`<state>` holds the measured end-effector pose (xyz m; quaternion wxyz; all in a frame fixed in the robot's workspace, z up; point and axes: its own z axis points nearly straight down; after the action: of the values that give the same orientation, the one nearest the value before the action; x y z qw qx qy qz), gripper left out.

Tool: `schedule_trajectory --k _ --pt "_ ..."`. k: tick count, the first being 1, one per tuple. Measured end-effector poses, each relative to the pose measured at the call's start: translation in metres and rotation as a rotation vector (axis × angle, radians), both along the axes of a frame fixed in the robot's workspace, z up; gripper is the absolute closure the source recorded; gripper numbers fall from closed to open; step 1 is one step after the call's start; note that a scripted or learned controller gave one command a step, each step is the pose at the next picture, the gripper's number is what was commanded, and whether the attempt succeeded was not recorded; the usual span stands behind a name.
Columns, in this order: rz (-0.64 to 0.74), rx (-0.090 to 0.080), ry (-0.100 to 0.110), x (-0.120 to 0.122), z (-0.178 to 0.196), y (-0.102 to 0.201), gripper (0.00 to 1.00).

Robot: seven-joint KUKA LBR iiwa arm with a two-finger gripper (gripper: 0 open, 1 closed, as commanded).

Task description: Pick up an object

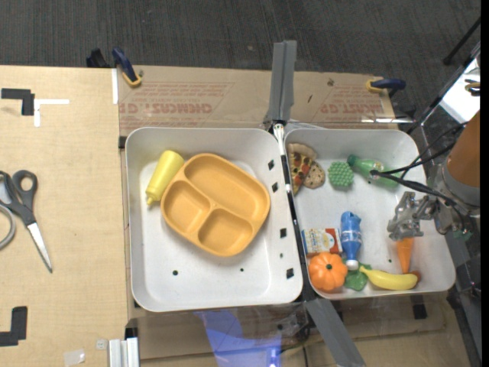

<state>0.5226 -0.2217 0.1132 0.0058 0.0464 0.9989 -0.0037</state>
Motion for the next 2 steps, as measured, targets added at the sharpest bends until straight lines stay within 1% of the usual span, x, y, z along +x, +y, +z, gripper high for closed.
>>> schedule_trajectory --k 1,2 --pt "0.0 0.0 0.001 0.0 0.0 0.0 0.0" --pt "0.033 0.009 0.009 0.019 -0.021 0.115 0.0"
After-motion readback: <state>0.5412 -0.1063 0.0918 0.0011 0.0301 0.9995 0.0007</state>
